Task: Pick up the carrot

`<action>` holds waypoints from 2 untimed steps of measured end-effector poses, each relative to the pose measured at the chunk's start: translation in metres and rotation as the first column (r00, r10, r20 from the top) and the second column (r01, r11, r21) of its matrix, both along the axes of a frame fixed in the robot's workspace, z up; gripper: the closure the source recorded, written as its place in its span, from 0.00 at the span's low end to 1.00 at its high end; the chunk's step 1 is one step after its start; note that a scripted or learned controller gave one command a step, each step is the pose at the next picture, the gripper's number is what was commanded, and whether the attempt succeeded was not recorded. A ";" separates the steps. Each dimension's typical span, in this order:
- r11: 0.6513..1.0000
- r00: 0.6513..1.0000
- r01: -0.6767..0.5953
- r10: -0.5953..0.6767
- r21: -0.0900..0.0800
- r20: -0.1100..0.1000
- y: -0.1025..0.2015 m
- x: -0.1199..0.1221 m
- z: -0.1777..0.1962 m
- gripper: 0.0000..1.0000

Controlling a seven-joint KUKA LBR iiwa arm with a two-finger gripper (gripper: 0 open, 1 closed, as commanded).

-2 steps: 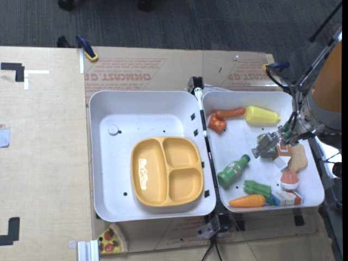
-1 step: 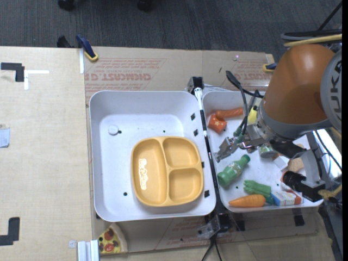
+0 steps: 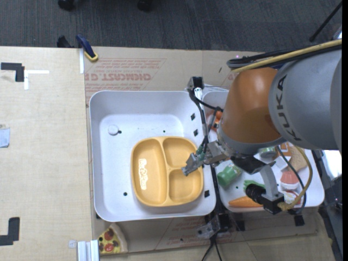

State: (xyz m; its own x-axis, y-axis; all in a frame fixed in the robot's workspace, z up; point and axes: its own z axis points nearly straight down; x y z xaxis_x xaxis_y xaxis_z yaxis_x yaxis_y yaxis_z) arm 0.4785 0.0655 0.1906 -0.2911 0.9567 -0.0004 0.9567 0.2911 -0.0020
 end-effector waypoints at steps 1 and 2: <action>0.998 0.998 0.057 -0.057 -0.001 0.004 -0.078 0.035 0.001 0.00; 1.000 1.000 -0.031 0.031 0.000 0.000 -0.003 0.000 0.000 0.00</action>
